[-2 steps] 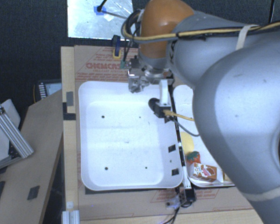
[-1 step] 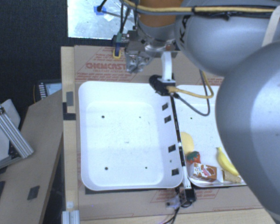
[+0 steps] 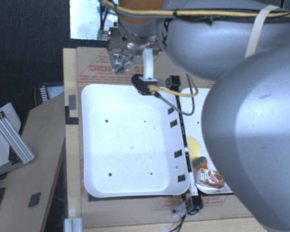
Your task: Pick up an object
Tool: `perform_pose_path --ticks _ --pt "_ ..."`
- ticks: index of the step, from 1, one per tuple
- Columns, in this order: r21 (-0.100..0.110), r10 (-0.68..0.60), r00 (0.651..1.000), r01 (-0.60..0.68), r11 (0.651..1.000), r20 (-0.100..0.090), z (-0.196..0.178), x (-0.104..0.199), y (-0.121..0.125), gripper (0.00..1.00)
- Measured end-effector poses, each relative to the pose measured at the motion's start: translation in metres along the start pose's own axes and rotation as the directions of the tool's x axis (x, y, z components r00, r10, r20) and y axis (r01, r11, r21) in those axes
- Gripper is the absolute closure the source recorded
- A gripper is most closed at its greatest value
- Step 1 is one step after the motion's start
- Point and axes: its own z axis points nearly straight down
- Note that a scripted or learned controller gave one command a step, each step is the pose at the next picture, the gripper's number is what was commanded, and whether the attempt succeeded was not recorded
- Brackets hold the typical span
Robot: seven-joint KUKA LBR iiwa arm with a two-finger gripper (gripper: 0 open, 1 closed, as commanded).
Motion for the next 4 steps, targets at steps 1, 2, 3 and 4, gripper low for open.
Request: perform_pose_path --ticks 1,2,3,4 --pt "-0.008 0.001 1.0 -0.001 1.0 -0.002 -0.119 -0.003 0.001 1.0" --pt "0.007 0.007 1.0 -0.007 1.0 0.004 -0.052 -0.003 0.0 1.0" --pt "0.009 0.007 1.0 -0.007 1.0 0.004 0.017 -0.003 -0.001 1.0" --pt "-0.004 0.003 1.0 -0.003 1.0 -0.001 -0.062 -0.003 0.001 1.0"
